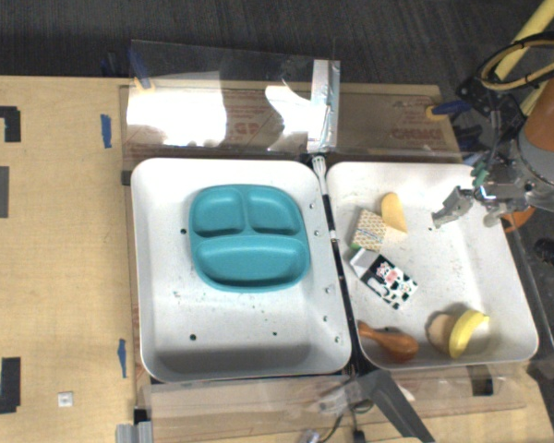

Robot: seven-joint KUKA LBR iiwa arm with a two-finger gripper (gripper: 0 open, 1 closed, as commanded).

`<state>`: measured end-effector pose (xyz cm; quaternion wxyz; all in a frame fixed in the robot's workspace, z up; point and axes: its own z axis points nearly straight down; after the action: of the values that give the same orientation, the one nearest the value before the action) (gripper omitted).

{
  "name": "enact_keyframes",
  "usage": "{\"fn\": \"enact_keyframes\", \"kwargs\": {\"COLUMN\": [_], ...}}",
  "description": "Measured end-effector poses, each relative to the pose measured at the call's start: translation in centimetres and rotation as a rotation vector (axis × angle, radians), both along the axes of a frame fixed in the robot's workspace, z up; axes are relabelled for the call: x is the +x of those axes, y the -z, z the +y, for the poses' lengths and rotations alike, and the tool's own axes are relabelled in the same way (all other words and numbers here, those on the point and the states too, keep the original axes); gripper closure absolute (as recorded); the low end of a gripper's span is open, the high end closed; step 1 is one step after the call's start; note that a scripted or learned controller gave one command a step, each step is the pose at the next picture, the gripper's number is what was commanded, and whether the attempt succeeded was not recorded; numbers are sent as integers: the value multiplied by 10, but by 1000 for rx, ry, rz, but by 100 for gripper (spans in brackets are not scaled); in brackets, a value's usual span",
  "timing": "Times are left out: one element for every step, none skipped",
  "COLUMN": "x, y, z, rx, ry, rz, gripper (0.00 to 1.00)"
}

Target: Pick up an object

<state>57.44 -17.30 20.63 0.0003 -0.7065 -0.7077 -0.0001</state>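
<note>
The objects lie in the right bin [522, 335]: a yellow wedge [393, 212], a tan block [370, 231], a spotted black-and-white card [389, 281], a brown piece [389, 341] and a banana [463, 329]. The gripper [471, 207] hovers over the bin's far right, fingers seemingly apart and clasping nothing. The arm enters from the right.

Two bins side by side, gripper over the right one

The gripper [469, 207] hangs over the upper right part of the right bin [526, 326]. Just to its left lies a wedge-shaped piece [393, 212], touching a block [370, 231] further left and slightly nearer. A patterned card [388, 280] lies nearer still, left of the gripper. Near the front wall sit a banana [466, 330] against a round object [439, 329], with a pear-shaped object [390, 341] to their left. Well to the gripper's left, the left bin [157, 247] holds a divided plate [249, 236].
</note>
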Motion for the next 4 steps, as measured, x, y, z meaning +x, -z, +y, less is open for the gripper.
{"fn": "enact_keyframes", "kwargs": {"x": [51, 60, 92, 95], "y": [50, 110, 110, 95], "z": [57, 45, 23, 25], "rx": [0, -3, -4, -5], "ry": [-202, -184, -121, -125], "rz": [-1, -17, -20, -30], "gripper": [0, 0, 0, 100]}}
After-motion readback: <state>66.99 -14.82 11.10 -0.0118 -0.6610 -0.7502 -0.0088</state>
